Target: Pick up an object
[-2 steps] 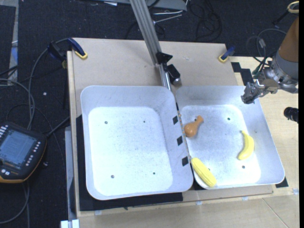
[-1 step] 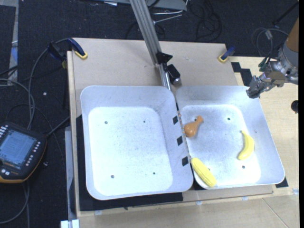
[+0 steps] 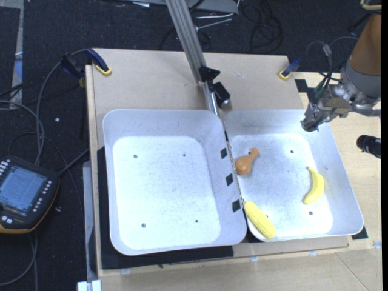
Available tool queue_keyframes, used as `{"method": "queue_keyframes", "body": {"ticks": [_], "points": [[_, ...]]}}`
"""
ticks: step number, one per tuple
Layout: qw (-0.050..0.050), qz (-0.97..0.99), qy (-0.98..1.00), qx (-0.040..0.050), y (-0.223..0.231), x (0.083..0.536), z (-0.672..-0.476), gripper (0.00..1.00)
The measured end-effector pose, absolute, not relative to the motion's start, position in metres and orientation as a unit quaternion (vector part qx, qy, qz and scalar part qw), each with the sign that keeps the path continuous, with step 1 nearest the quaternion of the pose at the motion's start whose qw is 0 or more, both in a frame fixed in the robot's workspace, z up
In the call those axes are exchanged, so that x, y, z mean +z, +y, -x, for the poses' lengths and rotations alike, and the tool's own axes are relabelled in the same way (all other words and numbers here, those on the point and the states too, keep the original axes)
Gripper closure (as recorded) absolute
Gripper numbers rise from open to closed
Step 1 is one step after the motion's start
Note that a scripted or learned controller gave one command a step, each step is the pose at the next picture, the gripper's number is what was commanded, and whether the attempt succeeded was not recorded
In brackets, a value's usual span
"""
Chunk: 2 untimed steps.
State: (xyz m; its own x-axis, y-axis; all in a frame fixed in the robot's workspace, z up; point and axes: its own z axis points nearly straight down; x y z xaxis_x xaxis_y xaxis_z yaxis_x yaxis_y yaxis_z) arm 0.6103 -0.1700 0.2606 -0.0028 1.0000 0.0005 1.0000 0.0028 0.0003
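Hand: above right bin's far right rim; finger state cannot be told.
Right bin contents: chicken drumstick toy, banana, corn cob.

A pendant lies on the dark floor left of the bench; cables trail beside it.

Matt speckled white plastic bins on a smooth pale wooden bench

2 bins, 3 toy foods
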Motion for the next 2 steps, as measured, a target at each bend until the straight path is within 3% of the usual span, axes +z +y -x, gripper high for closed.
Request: {"method": "queue_keyframes", "body": {"ticks": [1,2], "points": [[0.001,0.706,-0.708,0.0001,-0.125,0.252,-0.602,1.00],[0.000,0.705,-0.709,-0.0006,-0.069,0.255,-0.582,1.00]]}}
